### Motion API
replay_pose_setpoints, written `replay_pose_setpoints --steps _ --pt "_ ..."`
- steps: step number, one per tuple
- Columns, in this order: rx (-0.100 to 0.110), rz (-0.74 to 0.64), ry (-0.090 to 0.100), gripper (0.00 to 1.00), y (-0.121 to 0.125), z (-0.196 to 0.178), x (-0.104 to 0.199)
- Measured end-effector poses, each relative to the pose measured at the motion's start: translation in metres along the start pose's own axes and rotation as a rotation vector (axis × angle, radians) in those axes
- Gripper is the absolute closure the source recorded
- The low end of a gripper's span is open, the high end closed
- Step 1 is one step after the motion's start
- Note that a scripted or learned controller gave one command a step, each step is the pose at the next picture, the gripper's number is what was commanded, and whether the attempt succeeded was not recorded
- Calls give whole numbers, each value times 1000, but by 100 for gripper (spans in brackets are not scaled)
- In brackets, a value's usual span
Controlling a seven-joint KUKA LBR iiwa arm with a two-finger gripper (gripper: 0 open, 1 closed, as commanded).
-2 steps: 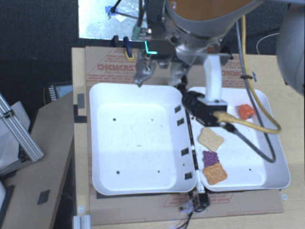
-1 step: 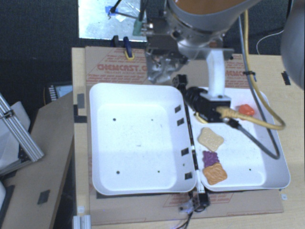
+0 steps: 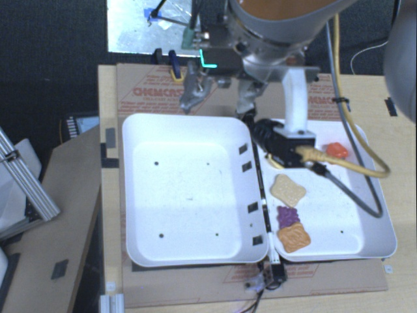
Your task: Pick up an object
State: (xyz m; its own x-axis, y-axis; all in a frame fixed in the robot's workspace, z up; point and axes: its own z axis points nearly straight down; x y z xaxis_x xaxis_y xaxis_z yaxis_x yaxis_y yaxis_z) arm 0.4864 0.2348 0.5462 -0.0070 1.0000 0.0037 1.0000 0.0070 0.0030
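The gripper point(image 3: 218, 100) hangs above the far rim of the left bin point(image 3: 163, 240), fingers spread, pinching nothing. In the right bin point(image 3: 371, 240) lie a bread slice point(image 3: 287, 190), grapes point(image 3: 287, 214), a waffle point(image 3: 294, 238) and an orange piece point(image 3: 336, 150).

the pale wooden surface point(image 3: 365, 96) bears a printed cardboard sheet point(image 3: 150, 87); two white bins point(image 3: 189, 188) point(image 3: 365, 230) sit side by side on it.

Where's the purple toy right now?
The purple toy lies in the right bin, near its left wall, between the tan toast piece and the orange waffle piece.
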Motion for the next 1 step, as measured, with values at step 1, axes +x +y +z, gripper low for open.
replay_pose_setpoints --steps 1 --pt "0 0 0 0 0 0 0"
